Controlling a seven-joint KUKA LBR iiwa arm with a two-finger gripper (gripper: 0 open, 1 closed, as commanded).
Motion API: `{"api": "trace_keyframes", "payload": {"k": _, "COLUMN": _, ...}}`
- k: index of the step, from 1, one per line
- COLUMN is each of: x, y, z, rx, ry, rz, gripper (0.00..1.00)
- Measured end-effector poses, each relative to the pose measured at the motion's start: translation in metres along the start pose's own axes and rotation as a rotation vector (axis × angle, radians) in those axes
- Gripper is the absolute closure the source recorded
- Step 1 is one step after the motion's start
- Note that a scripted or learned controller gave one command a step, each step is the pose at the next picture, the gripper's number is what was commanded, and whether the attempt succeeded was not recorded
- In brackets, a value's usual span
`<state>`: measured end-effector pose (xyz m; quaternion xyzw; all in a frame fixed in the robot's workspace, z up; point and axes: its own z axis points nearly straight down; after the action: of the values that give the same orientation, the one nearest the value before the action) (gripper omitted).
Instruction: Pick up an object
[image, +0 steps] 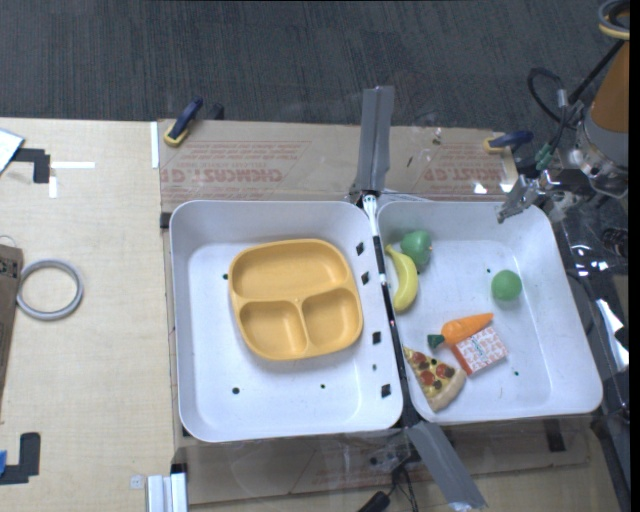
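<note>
White right bin (560, 330) holds a banana (403, 280), two green balls (507, 286), carrot (468, 327), pizza slice (436, 377); the gripper (520, 197) hovers at its far rim, its state impossible to tell.

I see two white bins: the left bin (190, 330) holds a mustard-yellow divided tray (296, 296). In the right bin (560, 330) I make out a yellow banana (403, 278), a green pepper-like toy (416, 246), a plain green ball (507, 286), an orange carrot (468, 327), a red-and-white patterned card (482, 351), and a pizza slice (436, 378), tan with red and green dots.
</note>
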<state>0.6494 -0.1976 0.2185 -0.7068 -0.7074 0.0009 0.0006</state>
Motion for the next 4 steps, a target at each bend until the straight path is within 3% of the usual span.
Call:
{"api": "trace_keyframes", "payload": {"k": 1, "x": -0.015, "y": 0.010, "z": 0.113, "rx": 0.001, "ry": 0.008, "rz": 0.058, "gripper": 0.00}}
{"api": "trace_keyframes", "payload": {"k": 2, "x": -0.005, "y": -0.043, "z": 0.127, "rx": 0.000, "ry": 0.002, "rz": 0.127, "gripper": 0.00}}
{"api": "trace_keyframes", "payload": {"k": 3, "x": -0.007, "y": -0.043, "z": 0.117, "rx": -0.002, "ry": 0.000, "rz": 0.129, "gripper": 1.00}}
{"api": "trace_keyframes", "payload": {"k": 4, "x": 0.043, "y": -0.013, "z": 0.017, "rx": -0.003, "ry": -0.001, "rz": 0.061, "gripper": 1.00}}
